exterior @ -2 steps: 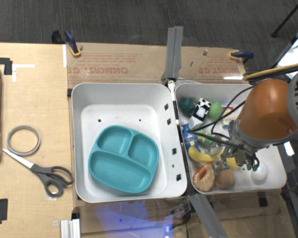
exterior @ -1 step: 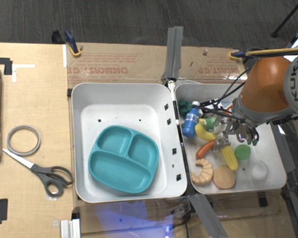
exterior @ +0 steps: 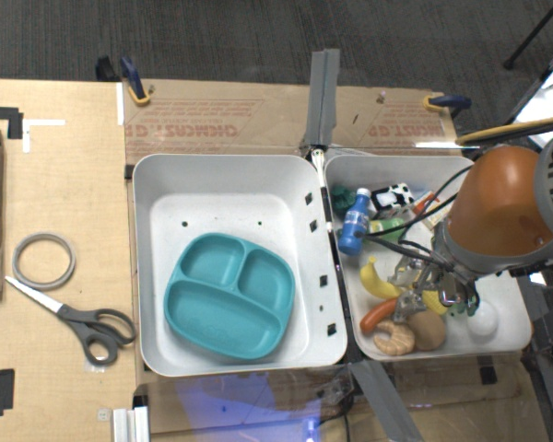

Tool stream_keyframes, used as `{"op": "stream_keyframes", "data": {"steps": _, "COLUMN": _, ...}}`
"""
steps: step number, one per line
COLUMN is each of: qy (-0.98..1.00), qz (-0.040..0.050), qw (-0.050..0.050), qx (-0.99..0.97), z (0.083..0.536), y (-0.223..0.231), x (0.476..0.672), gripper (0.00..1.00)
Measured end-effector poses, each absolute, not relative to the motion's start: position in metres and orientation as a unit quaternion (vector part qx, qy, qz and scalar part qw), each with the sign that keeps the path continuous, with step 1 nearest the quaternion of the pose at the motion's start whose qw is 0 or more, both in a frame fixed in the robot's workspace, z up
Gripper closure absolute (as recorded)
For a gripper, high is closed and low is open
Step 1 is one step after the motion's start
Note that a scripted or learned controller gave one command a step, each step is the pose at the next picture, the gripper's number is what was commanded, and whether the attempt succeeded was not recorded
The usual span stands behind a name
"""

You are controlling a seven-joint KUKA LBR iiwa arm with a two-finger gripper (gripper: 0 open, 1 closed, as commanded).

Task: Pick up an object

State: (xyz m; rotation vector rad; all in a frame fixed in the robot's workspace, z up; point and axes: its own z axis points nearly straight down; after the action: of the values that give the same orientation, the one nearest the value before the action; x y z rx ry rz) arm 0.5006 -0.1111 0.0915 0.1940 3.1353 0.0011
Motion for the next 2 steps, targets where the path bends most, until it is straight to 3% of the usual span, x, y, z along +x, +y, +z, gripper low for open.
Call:
{"op": "stream_keyframes", "data": {"steps": 1, "qy": 0.981, "qz": -0.0032, "qw": 0.003, "qx": 0.193, "z": 0.0927, "y": -0.1002, "x": 0.4831, "gripper": 1.0}}
{"op": "stream_keyframes", "data": {"steps": 2, "qy": 0.981, "qz": -0.0001, "qw": 0.002, "qx": 0.192, "z": 0.0925, "y": -0.0958, "x": 0.4839, "gripper": 0.0}}
